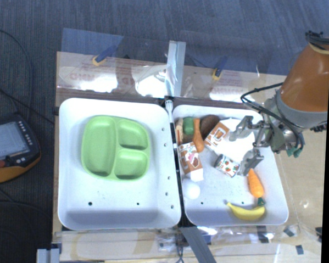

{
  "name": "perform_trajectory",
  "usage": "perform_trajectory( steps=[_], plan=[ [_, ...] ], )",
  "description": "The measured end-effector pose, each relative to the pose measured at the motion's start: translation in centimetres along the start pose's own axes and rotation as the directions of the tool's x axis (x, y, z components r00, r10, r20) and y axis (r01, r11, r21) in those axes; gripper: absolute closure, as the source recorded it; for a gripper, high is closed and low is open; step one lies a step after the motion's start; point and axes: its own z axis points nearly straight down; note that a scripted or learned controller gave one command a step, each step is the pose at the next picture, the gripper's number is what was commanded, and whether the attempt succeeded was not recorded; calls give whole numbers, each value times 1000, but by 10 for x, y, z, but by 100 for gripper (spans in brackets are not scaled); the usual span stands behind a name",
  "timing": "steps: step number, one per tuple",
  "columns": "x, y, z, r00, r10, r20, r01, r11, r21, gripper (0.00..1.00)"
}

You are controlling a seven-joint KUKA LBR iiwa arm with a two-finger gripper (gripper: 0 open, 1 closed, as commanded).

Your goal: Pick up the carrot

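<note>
The bench (79,74) is carrying two shallow white bins side by side, the left bin (67,205) and the right bin (276,211) touching along the middle, with clear plastic sheeting (150,81) lying behind them

Orange carrot (255,183), yellow banana (246,211), green tray (115,147), white bins (72,206).
</note>
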Motion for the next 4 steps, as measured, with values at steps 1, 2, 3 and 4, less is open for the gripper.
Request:
perform_trajectory(
  steps=[1, 2, 3, 4],
  plan=[
    [59, -107, 140, 1000, 4, -13, -4, 1000, -3, 0],
    [23, -76, 176, 1000, 29, 9, -29, 1000, 4, 0],
    [20, -76, 163, 999, 29, 18, -29, 1000, 8, 100],
    [26, -9, 31, 1000, -1, 13, 1, 1000, 1, 100]
  ],
)
